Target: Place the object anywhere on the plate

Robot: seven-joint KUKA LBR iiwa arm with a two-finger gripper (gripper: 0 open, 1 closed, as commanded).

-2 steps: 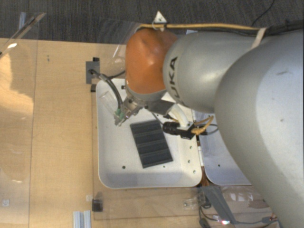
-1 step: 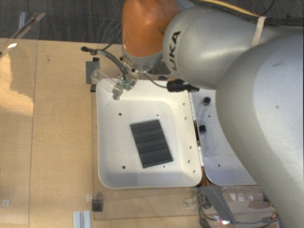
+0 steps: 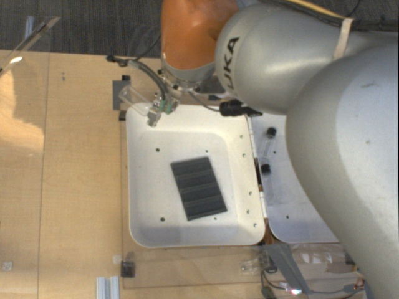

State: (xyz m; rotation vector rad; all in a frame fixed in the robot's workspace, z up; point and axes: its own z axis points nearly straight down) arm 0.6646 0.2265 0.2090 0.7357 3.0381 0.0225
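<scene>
2 white bins (image 3: 144,185) on pale wood bench (image 3: 62,179), dark ridged plate (image 3: 198,188) in left bin, end effector (image 3: 156,111) state unclear

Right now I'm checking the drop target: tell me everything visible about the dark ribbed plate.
The dark ribbed plate is a charcoal-grey rectangle crossed by parallel ridges, matte like rubber or plastic. It lies flat and slightly rotated near the middle of the left white bin, resting on its floor, apart from the walls. Nothing lies on it.

A robot lab bench.
Below my wrist sit two screwed-down white bins (image 3: 143,167) on plywood (image 3: 68,167), loose cables (image 3: 143,73) beside it.
</scene>
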